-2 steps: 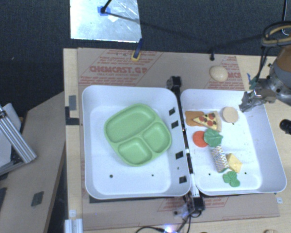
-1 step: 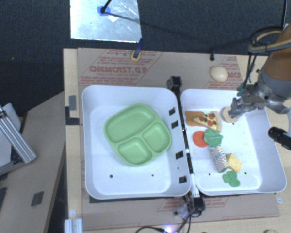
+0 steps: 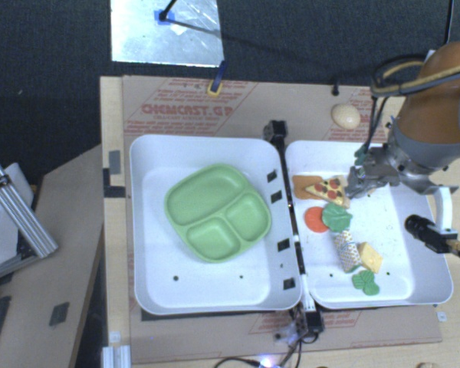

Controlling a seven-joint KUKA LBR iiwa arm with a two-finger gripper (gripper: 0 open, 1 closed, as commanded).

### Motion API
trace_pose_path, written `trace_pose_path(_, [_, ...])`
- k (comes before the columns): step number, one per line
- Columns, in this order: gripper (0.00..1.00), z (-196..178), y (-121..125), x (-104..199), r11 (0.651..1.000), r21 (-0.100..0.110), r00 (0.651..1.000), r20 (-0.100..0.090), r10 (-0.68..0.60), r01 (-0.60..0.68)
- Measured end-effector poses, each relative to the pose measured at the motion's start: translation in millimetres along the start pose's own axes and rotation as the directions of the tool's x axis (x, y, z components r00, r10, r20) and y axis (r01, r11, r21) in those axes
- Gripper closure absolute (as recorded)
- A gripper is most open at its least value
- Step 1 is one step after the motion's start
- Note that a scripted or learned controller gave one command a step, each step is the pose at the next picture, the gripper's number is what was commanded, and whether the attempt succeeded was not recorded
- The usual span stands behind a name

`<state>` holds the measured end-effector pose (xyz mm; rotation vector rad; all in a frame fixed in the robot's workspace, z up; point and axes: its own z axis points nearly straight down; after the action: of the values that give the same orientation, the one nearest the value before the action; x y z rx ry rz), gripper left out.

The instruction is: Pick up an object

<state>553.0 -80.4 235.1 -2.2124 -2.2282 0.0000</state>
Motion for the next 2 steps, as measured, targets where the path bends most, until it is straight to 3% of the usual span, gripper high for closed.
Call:
trace_pose_path(1, [1.0,13.5,-21.5,42.4,1.0,0.001,1.0,0.0,0.0,0.0])
trace_pose_path(2, [1.0,3.9,-41.4,41.4,1.0,-0.001,1.0,0.0,0.006,-0.006])
